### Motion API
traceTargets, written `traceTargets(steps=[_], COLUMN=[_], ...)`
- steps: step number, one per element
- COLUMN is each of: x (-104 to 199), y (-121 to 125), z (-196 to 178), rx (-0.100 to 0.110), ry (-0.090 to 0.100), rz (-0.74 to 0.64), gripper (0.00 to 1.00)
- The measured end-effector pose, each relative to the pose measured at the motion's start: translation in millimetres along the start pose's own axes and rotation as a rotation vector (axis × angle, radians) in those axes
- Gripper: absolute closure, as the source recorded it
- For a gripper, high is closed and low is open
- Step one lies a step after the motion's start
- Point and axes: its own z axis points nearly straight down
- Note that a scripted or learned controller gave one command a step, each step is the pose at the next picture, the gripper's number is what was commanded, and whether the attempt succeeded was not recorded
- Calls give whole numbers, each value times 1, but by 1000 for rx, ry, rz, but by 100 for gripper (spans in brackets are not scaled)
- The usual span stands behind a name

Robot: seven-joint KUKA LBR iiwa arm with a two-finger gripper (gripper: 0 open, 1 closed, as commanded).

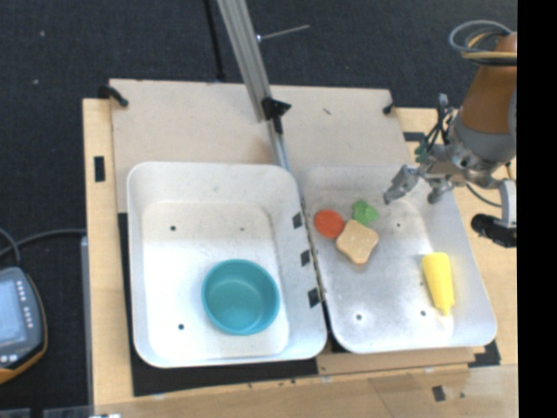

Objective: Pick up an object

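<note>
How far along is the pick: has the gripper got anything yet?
Done: nothing lifted. The orange piece, green piece, tan block and yellow item all lie in the right bin; the teal bowl sits in the left bin. In hand: the gripper hangs open by the right bin's far edge, holding nothing. Left: descend, grasp, lift.

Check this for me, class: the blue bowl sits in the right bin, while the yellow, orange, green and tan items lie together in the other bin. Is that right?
Not quite. The camera view shows the blue bowl in the left bin, not the right one. The yellow item, orange item, green item and tan item do lie together in the other bin, the right bin.
</note>
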Motion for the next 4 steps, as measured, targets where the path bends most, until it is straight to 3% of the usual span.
traceTargets(steps=[1, 2, 3, 4], x=[4, 3, 2, 6], y=[1, 2, 3, 13], z=[62, 98, 85, 31], rx=[1, -6, -12, -11], ry=[1, -1, -2, 1], rz=[-1, 2, 2, -4], gripper=[0, 0, 100, 100])
